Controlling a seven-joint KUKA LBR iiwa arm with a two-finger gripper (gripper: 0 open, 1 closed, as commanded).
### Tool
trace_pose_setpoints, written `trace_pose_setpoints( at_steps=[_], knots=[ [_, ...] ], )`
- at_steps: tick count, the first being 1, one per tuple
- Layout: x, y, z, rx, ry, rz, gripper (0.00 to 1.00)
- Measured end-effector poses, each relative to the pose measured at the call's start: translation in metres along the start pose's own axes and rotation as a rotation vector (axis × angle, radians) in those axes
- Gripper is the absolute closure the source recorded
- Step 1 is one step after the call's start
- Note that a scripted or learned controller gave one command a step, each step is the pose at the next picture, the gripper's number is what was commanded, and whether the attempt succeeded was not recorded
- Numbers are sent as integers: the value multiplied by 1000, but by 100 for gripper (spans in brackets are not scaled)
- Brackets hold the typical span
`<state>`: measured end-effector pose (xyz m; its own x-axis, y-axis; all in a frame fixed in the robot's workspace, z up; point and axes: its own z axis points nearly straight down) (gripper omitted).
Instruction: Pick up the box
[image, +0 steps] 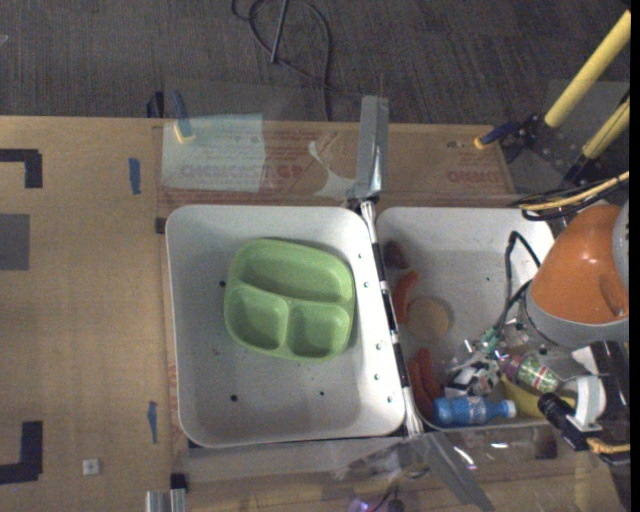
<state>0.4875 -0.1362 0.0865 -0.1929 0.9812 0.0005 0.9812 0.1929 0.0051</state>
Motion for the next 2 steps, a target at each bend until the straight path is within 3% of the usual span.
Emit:
trace_pose_setpoints(
  at_steps=[1,2],
  knots=[
    [-1,1,-11,-4,-2,2,100],
    [116,18,-135,5,0,138,100]
  ],
)
